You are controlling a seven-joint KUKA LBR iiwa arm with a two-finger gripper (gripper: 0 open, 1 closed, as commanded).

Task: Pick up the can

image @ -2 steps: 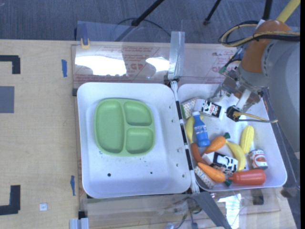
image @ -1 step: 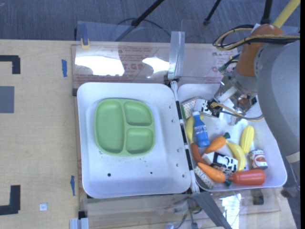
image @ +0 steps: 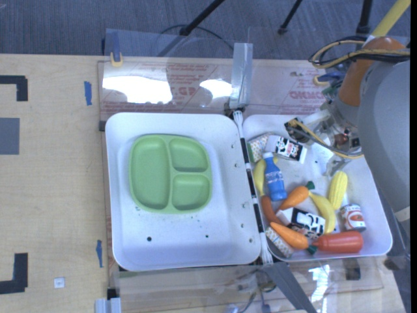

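The can (image: pixel 354 217) is small, red and white, and lies near the front right corner of the right bin (image: pixel 374 181). It sits beside a yellow banana (image: pixel 324 209) and just behind a long red pepper (image: pixel 337 242). My gripper (image: pixel 335 165) hangs from the grey arm with its orange band (image: pixel 352 83) over the back right part of that bin. It is above the corn cob (image: pixel 337 188), well behind the can and apart from it. Nothing shows held in it.
The right bin also holds a blue bottle (image: pixel 275 180), two carrots (image: pixel 293 199), and black-and-white boxes (image: pixel 289 149). The left bin (image: pixel 130 240) holds a green divided plate (image: pixel 171 173). A raised divider (image: pixel 246 168) separates the bins.
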